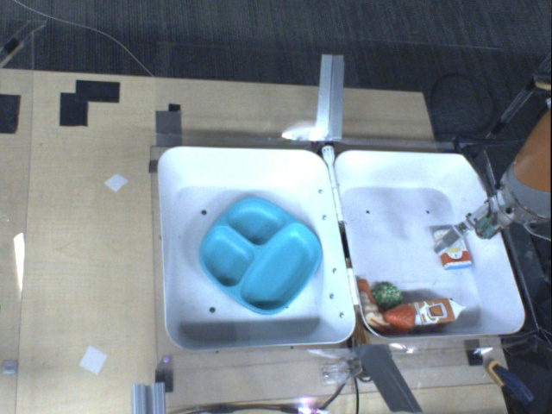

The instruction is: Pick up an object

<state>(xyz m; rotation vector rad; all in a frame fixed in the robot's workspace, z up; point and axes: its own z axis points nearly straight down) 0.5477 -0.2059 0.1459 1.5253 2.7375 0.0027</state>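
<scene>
You are looking down on two shallow white plastic bins sitting side by side on a pale wooden bench (78, 257). The left white bin (185, 313) has smooth, rounded corners, and a shiny sky-blue plastic plate (260, 254) lies in its middle, split into three soft-edged pockets. The right white bin (392, 184) has the arm in it. You can see the grey arm with its orange band (530, 166) coming in from the right edge, and its small metal two-finger gripper (446, 236) hangs low over the right half of that bin. A small flat box, orange and white like a little carton (456, 259), lies on the bin floor just below the fingertips. The gripper looks very near it, maybe touching, but the view is too small and blurry for you to tell, and you cannot tell how far apart the fingers are or whether they have hold of anything. Along the near wall of the right bin you see a bumpy green toy like broccoli (387, 294), a smooth red-orange toy (398, 316) beside it, and a flat orange and white packet (435, 311) lying on its side, all close together. A grey metal post (331, 97) stands behind the spot where the two bins meet.
</scene>
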